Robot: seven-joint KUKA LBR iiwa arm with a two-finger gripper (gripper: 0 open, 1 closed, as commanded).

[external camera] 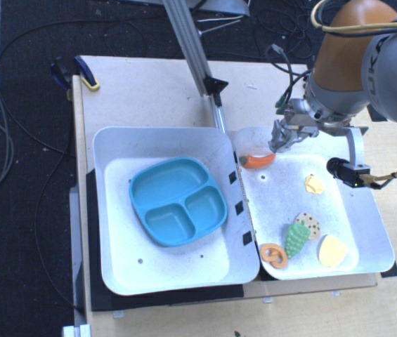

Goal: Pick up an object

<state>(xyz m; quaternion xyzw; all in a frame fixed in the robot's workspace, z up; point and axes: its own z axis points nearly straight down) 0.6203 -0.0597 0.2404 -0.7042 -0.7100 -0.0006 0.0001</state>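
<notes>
End effector [280, 144] sits just above the toy carrot [258, 161] at the right bin's [367, 216] upper-left corner; grip state indeterminate. Carrot likely light, smooth, slippery; grasp mid-body.

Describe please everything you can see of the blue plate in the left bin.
The blue divided plate is a light blue tray with rounded corners, and it looks like smooth plastic. Raised ridges split it into three compartments: one long one along the far side and two smaller ones nearer the camera. It lies flat and right side up, turned at a slant, near the middle of the left white bin. It rests on the bin floor alone.
</notes>
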